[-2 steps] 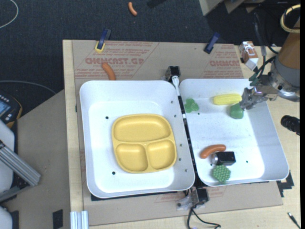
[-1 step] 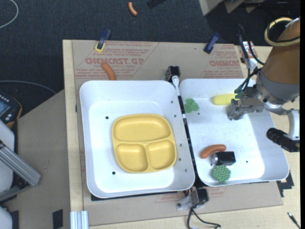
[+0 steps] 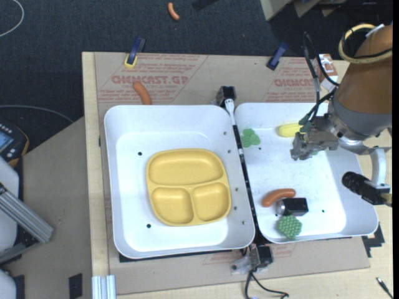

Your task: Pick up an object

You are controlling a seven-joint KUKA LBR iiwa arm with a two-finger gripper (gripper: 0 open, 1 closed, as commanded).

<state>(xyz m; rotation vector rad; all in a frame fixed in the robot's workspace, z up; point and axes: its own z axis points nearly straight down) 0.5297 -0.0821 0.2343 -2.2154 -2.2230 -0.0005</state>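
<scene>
Grey and dark against the white floor of the right bin (image 3: 349, 223), the gripper (image 3: 305, 149) hangs with nothing visibly between its fingers; whether the jaws stand apart or together I cannot tell. Closest is a yellow piece (image 3: 288, 129), just beyond them toward the bin's far wall, so a descent could nudge it against that rim. Open floor lies nearer the camera before the sausage (image 3: 277, 196), black block (image 3: 295, 205) and green ball (image 3: 289, 227).

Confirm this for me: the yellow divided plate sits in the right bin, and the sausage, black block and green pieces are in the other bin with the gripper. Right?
Not quite. The camera view shows the plate in the left bin, not the right. The rest stands: the sausage, black block and green pieces lie in the other bin, with the gripper.
</scene>
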